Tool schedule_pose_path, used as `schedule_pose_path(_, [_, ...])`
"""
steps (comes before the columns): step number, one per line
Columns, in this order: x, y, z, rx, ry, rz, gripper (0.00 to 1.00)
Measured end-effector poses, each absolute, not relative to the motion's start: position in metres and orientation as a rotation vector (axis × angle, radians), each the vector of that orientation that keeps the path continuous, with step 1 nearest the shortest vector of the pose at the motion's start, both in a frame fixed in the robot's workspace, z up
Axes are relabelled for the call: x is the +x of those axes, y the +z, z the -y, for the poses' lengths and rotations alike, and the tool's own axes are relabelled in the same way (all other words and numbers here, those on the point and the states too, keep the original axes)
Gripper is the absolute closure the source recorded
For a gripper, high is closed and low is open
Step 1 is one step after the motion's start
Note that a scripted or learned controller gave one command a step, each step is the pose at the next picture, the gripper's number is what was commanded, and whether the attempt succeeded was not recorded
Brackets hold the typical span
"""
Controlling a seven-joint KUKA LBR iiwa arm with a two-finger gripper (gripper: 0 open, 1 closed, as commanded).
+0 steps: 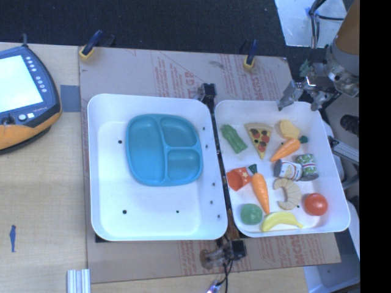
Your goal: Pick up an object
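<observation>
The gripper (299, 97) hung over the far right corner of the right bin (335, 163), its two fingers spread apart with nothing between them. Nothing had been picked yet. The toys all lay in that bin: a pickle (233, 138), pizza slice (259, 137), two carrots (285, 149) (261, 191), a can (303, 166), a tomato (315, 204) and a banana (281, 221). The nearest was a yellow piece (289, 129), just below the fingers. The left bin (104, 163) held a blue plate (164, 149). The whole task seemed left: choosing, descending, closing and lifting.
</observation>
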State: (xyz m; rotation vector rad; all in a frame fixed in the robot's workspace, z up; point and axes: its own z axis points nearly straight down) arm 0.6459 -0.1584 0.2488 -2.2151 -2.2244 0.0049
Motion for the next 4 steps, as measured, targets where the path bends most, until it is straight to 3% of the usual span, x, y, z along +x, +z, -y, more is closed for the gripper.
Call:
schedule_pose_path(1, [0.638,0.094,0.175,-2.219,0.001,2.226,0.00])
schedule_pose_path(2, [0.639,0.104,0.175,-2.217,0.002,2.228,1.00])
schedule_pose_path(3, [0.640,0.105,0.171,-2.208,-0.003,2.227,0.00])
schedule_pose_path(4, [0.639,0.115,0.174,-2.210,0.003,2.227,1.00])
